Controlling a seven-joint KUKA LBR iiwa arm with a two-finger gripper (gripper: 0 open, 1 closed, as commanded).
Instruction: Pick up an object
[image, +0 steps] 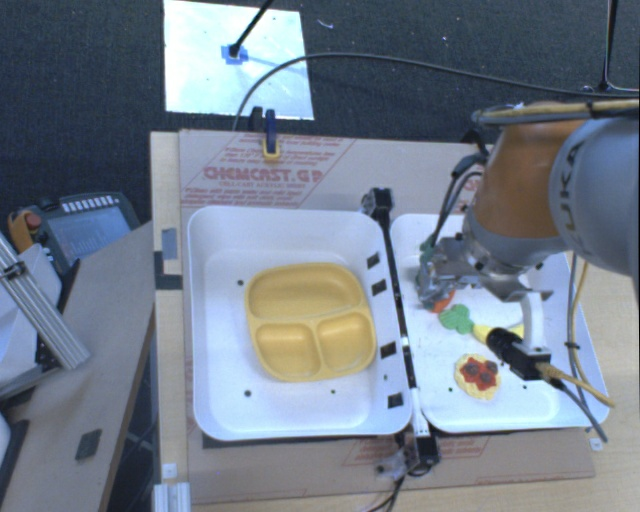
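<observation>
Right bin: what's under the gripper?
Under the gripper in the right bin, an orange piece peeks out beside a green toy. The arm covers the rest there.

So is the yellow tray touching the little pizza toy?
Apart. The camera view shows the yellow tray in the left bin and the pizza toy in the right bin, with the bin walls between them.

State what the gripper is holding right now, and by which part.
It cannot be told. The gripper is low in the right bin beside a green toy with something orange at its tip, but the wrist hides any grasp.
</observation>
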